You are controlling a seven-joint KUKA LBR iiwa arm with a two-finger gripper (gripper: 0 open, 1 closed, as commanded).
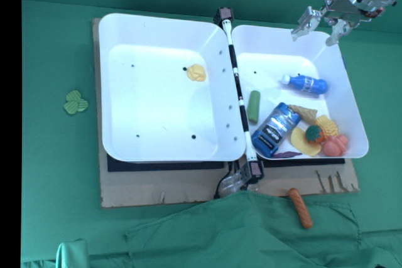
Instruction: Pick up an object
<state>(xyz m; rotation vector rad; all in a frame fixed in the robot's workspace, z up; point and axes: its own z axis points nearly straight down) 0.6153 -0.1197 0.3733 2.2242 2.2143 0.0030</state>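
gripper point(319, 28) hangs open and empty at upper right, above the right bin's point(276, 41) far rim, blue bottle point(306, 84) below.

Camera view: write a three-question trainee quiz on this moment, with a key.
1. True or false: the gripper holds the blue bottle.
2. Which bin holds the small yellow piece: A) left bin, B) right bin?
3. Fill in: the orange sausage lies on the green ____, outside both bins.

Key: 1. False; the gripper hangs open above the right bin's far rim with nothing between its fingers. 2. A. 3. cloth.
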